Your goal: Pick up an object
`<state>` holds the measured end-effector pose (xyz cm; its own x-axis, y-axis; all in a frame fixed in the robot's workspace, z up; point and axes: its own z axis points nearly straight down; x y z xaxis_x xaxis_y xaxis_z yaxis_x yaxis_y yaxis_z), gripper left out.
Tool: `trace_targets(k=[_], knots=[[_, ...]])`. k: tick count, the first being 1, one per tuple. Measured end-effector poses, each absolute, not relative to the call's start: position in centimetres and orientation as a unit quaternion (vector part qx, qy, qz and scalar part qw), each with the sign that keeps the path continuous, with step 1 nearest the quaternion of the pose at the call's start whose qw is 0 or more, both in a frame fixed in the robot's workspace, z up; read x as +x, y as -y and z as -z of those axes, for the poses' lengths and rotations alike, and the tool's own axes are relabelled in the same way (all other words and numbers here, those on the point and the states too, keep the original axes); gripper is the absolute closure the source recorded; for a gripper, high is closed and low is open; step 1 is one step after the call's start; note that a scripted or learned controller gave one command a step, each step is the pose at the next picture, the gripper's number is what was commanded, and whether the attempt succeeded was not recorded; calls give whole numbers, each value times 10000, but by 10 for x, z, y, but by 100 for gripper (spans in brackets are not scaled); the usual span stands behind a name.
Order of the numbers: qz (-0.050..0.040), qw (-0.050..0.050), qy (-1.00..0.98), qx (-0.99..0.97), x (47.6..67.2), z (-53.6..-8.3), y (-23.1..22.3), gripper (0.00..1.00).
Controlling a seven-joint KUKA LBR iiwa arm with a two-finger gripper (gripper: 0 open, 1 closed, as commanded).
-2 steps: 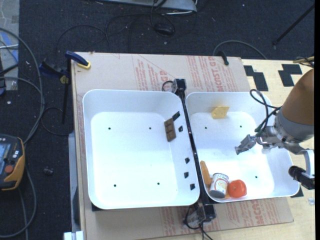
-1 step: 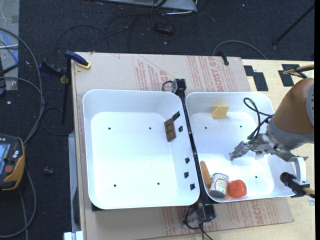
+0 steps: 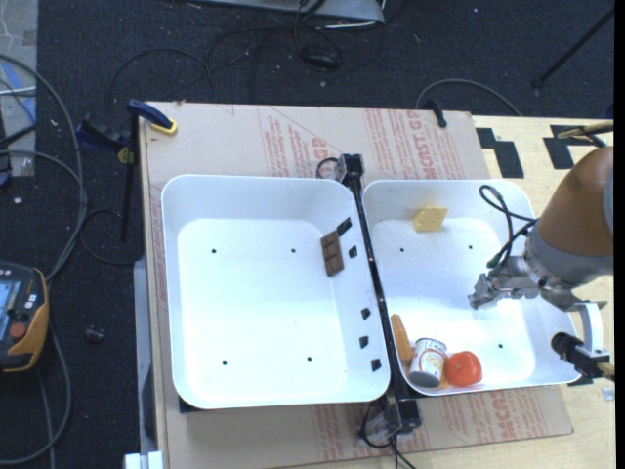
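The right bin (image 3: 459, 203) holds a yellow sponge-like piece (image 3: 430, 220) near its far wall. At its near-left corner lie an orange carrot (image 3: 400, 337), a small can (image 3: 427, 360) and a red tomato (image 3: 464, 368) close together. A brown chocolate bar (image 3: 333, 255) lies in the left bin (image 3: 244, 198) near its right wall. My gripper (image 3: 485, 294) hangs over the right side of the right bin, apart from all these objects, with nothing visible between its fingers.
The arm with its orange band (image 3: 581, 213) reaches in from the right over the right bin's edge. A black cable (image 3: 500, 208) loops above the gripper. Both bins rest on a cardboard sheet (image 3: 293, 135). A blue-and-yellow clamp (image 3: 151, 117) sits at the far left corner.
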<state>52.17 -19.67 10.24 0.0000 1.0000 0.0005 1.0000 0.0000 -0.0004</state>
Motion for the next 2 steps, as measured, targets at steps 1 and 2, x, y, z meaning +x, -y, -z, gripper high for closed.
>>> trace_targets(k=[1,2], knots=[[8,-14,7072,-7070,519,-145,195,100],[13,-21,7075,-7067,516,-201,187,100]])
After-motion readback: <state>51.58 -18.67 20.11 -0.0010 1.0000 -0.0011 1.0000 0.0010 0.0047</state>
